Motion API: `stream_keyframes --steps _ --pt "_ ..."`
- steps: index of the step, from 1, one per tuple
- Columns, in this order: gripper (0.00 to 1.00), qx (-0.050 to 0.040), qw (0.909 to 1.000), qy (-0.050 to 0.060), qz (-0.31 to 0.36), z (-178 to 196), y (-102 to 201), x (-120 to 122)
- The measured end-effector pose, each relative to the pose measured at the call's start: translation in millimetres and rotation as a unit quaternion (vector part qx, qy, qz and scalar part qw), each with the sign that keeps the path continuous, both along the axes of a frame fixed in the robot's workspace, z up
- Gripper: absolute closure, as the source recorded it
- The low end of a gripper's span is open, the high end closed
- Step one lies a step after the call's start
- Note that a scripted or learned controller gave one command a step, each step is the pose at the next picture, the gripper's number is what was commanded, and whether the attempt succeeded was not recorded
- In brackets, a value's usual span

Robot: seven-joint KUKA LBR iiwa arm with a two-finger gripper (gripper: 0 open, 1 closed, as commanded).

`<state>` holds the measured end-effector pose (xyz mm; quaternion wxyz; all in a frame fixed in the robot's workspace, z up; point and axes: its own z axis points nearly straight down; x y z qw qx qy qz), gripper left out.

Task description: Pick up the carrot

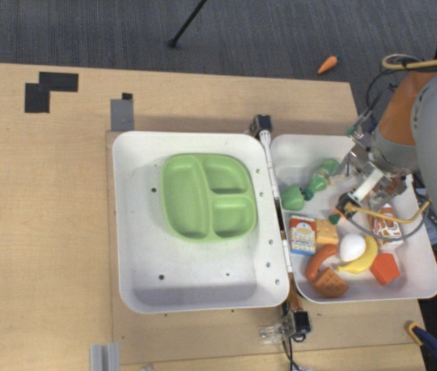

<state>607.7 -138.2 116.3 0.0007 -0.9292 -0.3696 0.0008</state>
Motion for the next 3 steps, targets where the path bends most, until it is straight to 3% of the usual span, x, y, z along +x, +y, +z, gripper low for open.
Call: stream_keyframes --steps 1,2,3 --pt "0.00 -0.0003 0.9951 -0.003 0.099 -30.6 8.7 -14.2" --pt "0.00 -0.0012 0.9805 -0.004 0.196 -29.6 30.7 -39.7" --pt "0.00 0.0069 0.9652 -0.004 0.261 -28.2 -16.9 -48.3"
